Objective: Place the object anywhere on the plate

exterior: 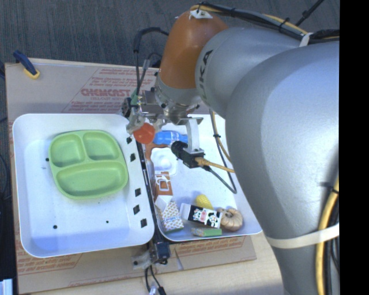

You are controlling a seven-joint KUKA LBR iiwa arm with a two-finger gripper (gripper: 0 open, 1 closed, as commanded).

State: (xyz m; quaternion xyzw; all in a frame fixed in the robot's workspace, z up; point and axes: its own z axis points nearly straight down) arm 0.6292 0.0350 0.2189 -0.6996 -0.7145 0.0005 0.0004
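Plate [88, 164]: light green, plain. Bins [34, 230]: white, left one with small black dots. Arm [277, 115]: grey, orange band [183, 49]. Ball [144, 133] at tool: orange-red. Bottle [167, 137]: blue. Carton [204, 216]: black-and-white cow pattern. Corn [202, 201]: yellow. Cardboard [104, 89]: tan, red print. Clamp [26, 64]: blue, yellow.

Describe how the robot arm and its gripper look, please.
The arm is bulky, rounded and grey, with an orange band above the wrist. Black and yellow cables run along its top. The gripper is small, metallic, with thin wires nearby.
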